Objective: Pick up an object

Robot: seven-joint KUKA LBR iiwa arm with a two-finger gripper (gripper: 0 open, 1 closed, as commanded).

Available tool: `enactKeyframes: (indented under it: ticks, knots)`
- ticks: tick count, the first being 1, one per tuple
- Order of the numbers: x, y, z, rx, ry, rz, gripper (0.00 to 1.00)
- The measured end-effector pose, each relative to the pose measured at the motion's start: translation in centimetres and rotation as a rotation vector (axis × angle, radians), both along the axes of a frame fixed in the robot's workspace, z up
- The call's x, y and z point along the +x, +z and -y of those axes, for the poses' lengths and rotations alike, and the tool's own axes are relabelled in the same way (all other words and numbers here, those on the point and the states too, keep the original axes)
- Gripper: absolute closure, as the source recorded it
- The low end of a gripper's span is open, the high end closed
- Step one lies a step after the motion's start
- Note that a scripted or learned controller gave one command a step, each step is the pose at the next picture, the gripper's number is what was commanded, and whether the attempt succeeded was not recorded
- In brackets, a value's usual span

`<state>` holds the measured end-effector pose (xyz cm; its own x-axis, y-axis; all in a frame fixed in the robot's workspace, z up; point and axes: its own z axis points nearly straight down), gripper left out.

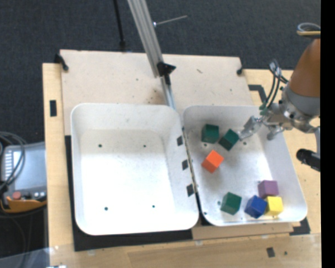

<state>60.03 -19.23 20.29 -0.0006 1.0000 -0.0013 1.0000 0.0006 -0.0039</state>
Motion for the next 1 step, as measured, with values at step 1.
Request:
enactKeyframes:
  ticks: [1]
  knots:
    - [0.12,-4.22,0.17,0.000,-0.002,0.001,0.00]
